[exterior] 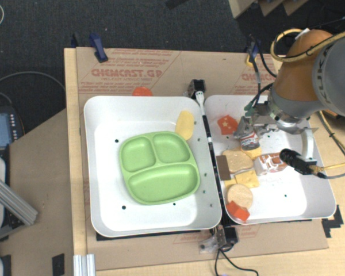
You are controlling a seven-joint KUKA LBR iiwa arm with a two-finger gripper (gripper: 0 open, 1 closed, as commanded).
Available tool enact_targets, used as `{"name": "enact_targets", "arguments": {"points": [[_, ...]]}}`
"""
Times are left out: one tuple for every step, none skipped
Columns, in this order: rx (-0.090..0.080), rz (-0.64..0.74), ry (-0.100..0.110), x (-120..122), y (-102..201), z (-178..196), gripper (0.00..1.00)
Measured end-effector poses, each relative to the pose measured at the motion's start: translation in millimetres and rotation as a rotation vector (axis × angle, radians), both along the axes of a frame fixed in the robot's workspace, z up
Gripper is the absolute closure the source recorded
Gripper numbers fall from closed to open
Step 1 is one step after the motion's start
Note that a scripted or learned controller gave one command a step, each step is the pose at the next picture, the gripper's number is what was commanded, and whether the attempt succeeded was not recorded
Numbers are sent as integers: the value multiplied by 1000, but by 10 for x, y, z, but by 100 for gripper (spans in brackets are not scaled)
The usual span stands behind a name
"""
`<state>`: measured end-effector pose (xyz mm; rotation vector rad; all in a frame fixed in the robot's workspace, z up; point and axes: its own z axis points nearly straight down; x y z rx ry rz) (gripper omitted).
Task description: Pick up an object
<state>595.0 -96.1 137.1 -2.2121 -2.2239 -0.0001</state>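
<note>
The arm is reaching into the right bin [316, 203], and its end effector [250, 138] is hanging low over the cluster of play-food pieces, presumably because the pick targets lie there. Its jaw state cannot be told from here.

Relative to the green divided plate [159, 167] lying in the left bin [98, 154]:
- one yellow piece [185, 123] is resting at its upper right corner;
- roughly seven pieces are sitting to its right, across the divider, including a red piece [227, 123] and a round cracker-like piece [240, 195].

Grey KUKA arm [333, 68] w/ orange band, yellow cable loop, metal gripper [250, 135].
</note>
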Motion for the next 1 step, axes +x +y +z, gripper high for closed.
{"name": "enact_targets", "arguments": {"points": [[-2,1,-8,-44,800,625,100]]}}
